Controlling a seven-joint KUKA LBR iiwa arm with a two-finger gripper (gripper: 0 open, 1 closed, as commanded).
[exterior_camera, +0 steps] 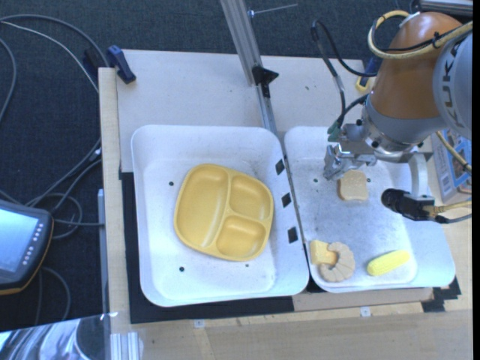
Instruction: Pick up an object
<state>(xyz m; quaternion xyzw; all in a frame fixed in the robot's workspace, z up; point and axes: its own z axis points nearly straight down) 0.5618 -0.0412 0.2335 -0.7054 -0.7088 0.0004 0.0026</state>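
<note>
On the surface (pixel 187 73) sit two white bins side by side. Left bin (pixel 150 156) carries one yellow tray (pixel 223 211) with three compartments, lying near the bin's middle and a little tilted against the bin's edges. Right bin (pixel 427 268) carries four small things. One tan bread piece (pixel 353 187) lies toward the far edge, about midway between the left and right walls. One yellow corn cob (pixel 388 262) lies near the near edge, toward the right corner. At the near left corner of that bin are two things touching: one round tan cracker (pixel 341 262) with a scalloped rim, and one yellow chunk (pixel 322 252) lying against its left side.

One arm (pixel 416 66), grey with an orange band, reaches over the right bin from the right. Its pincer (pixel 337 165) hangs over the far half of the right bin, just beside the bread piece on the bread's far left side. Whether it is spread or pressed together I cannot tell, since the metal parts run together from this angle, and nothing can be made out between them. Bread and pincer look very close, but contact cannot be judged.

One metal pole (pixel 244 28) slants across the far part of the surface, ending where the two bins meet. One blue clamp (pixel 120 62) sits at the far left corner of the surface. Three black tabs (pixel 286 199) run along the wall where the bins join
</note>
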